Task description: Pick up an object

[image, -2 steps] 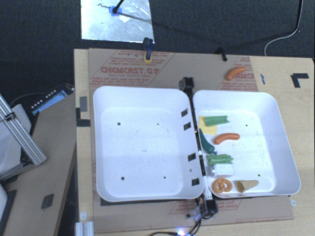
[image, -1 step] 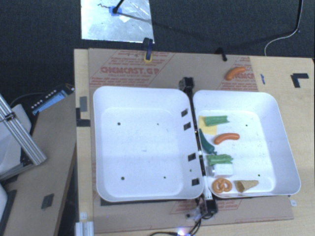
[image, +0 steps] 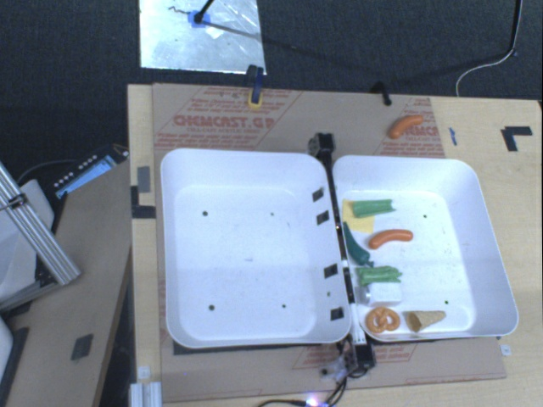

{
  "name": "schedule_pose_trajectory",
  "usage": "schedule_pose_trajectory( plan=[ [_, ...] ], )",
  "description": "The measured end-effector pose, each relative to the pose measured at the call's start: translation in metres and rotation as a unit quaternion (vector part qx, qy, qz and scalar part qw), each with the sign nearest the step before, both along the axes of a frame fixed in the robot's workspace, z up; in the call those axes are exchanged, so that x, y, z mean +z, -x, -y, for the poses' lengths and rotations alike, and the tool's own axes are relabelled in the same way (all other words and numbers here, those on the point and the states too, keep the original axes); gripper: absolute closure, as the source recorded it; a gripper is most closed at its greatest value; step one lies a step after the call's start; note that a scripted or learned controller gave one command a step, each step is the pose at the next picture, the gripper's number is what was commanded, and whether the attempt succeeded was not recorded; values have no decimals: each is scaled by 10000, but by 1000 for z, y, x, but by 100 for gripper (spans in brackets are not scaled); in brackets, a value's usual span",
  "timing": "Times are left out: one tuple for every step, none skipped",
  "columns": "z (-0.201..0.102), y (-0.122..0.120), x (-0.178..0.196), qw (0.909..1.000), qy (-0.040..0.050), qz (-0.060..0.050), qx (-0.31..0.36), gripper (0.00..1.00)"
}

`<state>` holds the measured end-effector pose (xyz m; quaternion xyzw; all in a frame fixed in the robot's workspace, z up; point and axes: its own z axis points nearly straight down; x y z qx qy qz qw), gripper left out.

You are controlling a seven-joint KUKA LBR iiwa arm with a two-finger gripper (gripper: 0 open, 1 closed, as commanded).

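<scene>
The right bin (image: pixel 475 227) holds several toy foods along its left side. A green bean pod (image: pixel 372 207) lies over a yellow piece (image: pixel 361 224). Right of them is an orange sausage (image: pixel 391 237). A dark green pepper (image: pixel 355 245) lies against the bin's left wall. Lower down, another green piece (image: pixel 378 273) rests above a white block (image: pixel 385 292). A pretzel (image: pixel 383 319) and a tan cone (image: pixel 424 319) sit by the front wall.
The left bin (image: pixel 246 244) stands beside the right one, joined by black clips (image: pixel 327 219). A second orange sausage (image: pixel 405 125) lies on the cardboard behind the right bin. A silver sheet (image: pixel 202 22) is on the floor beyond.
</scene>
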<state>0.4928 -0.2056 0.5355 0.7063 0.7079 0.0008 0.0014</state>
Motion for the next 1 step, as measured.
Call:
schedule_pose_trajectory(
  plan=[
    [-4, 6, 0, 10000, 2, 2, 3, 100]
  ],
)
